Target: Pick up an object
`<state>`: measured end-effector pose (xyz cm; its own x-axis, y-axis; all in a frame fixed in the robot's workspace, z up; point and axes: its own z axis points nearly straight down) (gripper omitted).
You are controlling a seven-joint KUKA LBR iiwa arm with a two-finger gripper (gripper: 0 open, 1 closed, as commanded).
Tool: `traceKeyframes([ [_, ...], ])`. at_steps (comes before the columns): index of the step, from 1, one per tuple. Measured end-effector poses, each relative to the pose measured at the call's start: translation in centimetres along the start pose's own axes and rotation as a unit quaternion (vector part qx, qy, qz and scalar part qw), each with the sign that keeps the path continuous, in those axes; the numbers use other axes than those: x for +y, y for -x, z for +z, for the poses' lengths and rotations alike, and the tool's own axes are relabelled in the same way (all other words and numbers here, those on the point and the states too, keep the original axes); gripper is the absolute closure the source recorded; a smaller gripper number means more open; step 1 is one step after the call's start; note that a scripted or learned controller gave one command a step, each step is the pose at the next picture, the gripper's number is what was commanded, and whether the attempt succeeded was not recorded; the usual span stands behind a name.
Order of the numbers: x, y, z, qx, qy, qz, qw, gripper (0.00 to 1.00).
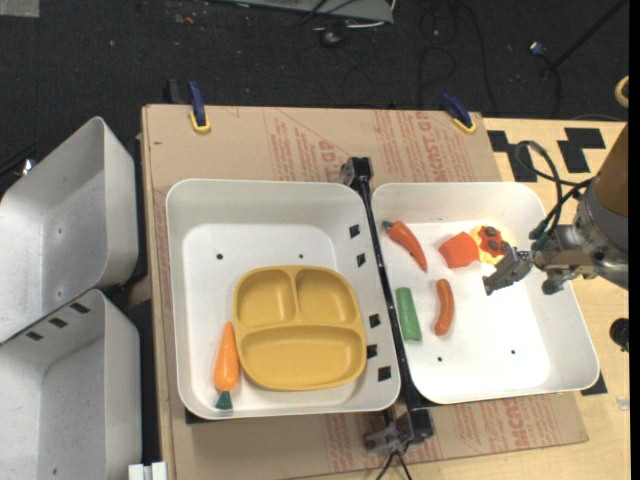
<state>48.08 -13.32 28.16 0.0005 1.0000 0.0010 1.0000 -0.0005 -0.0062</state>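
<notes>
The right bin (500, 378) holds a red-orange chilli pepper (408, 243), an orange wedge (459, 249), a small yellow and red piece (489, 242), an orange sausage (444, 306) and a green stick (407, 313). My gripper (506, 269) hangs low over the right side of this bin, just right of and below the yellow and red piece. Its dark fingers point left and nothing sits between them. In the left bin (200, 268) a carrot (227, 360) lies beside a yellow divided plate (300, 326).
The arm (600, 238) comes in over the right bin's right rim. Both bins rest on a cardboard sheet (300, 138). Two empty white tubs (60, 268) stand off to the left. Cables run across the dark floor behind.
</notes>
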Motion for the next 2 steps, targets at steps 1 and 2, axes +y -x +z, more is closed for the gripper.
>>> traceKeyframes([
  [1, 0.1, 0.0, -0.2, -0.001, 0.003, -0.001, 1.0000, 0.00],
  [2, 0.0, 0.0, 4.0, 0.000, 0.001, 0.000, 1.0000, 0.00],
])
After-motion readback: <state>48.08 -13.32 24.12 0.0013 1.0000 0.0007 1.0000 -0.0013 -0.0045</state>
